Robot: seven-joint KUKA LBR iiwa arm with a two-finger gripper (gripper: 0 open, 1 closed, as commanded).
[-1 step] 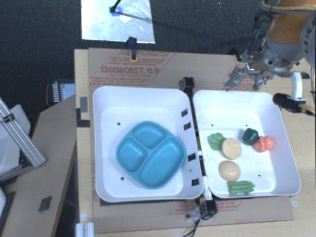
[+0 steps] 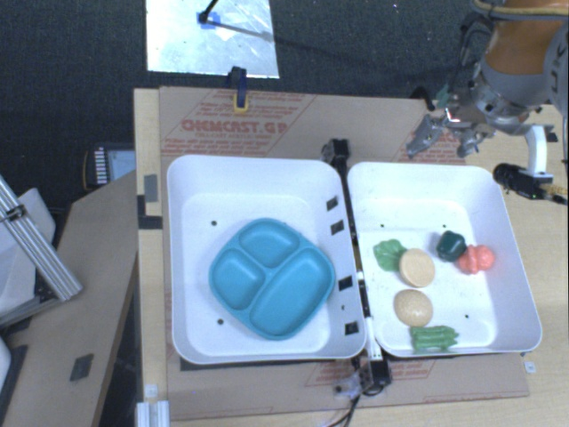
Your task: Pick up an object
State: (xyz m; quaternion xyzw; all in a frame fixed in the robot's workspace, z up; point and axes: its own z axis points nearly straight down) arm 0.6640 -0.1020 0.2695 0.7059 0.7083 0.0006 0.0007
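The object we might take, a tan round piece [image 2: 416, 267], lies untouched among others in the right bin [image 2: 511, 238], while our jaws [image 2: 442, 136] hang spread and empty beyond its far rim.

I count two white bins on the bench: a left bin [image 2: 191, 194] and a right bin [image 2: 498, 229]. In the left bin I log one blue divided plate [image 2: 271, 278], with three compartments. In the right bin I count six small items: one leafy green piece [image 2: 388, 254], two round tan pieces, the upper one [image 2: 417, 268] and the lower one [image 2: 412, 308], one dark green piece [image 2: 451, 244], one pink-red piece [image 2: 478, 258], and one long green piece [image 2: 434, 336] at the near wall. Total loose items: seven. I see one arm, carrying one gripper [image 2: 449, 136].
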